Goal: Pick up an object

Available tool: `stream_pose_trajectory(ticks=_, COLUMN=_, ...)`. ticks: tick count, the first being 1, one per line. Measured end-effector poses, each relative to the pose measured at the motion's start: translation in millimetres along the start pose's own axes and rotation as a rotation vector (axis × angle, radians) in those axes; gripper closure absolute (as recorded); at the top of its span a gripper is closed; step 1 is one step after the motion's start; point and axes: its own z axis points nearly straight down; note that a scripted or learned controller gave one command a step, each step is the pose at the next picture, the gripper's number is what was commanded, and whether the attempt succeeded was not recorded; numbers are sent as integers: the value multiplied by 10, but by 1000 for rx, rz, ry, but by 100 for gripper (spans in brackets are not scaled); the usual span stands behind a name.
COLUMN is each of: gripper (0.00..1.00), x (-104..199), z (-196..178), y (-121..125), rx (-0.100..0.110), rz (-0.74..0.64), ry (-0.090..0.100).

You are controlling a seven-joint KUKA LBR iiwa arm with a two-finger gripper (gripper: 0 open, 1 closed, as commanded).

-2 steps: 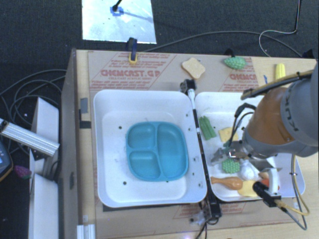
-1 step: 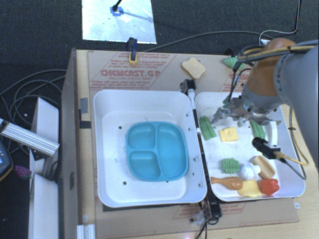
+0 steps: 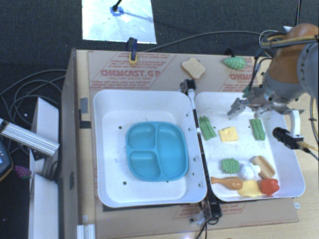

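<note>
1. The tool (image 3: 245, 109) hovered at the right bin's (image 3: 294, 163) upper edge, fingers spread, gripping nothing.
2. Toy foods lay below: yellow cheese (image 3: 229, 134), green stalk (image 3: 257, 129), red tomato (image 3: 269, 186).
</note>
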Motion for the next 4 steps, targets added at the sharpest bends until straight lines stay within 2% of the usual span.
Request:
stream_pose_trajectory(ticks=1, gripper=0, x=-38, z=420, y=-563, rx=5, rz=1, ry=2)
stream_pose_trajectory(ticks=2, gripper=0, x=301, z=970, y=-1044, rx=3, rz=1, ry=2)
stream_pose_trajectory(ticks=3, gripper=0, x=327, z=970, y=-1167, rx=4, rz=2, ry=2)
stream_pose_trajectory(ticks=4, gripper=0, x=-367, z=963, y=36, rx=0, rz=-1, ry=-1)
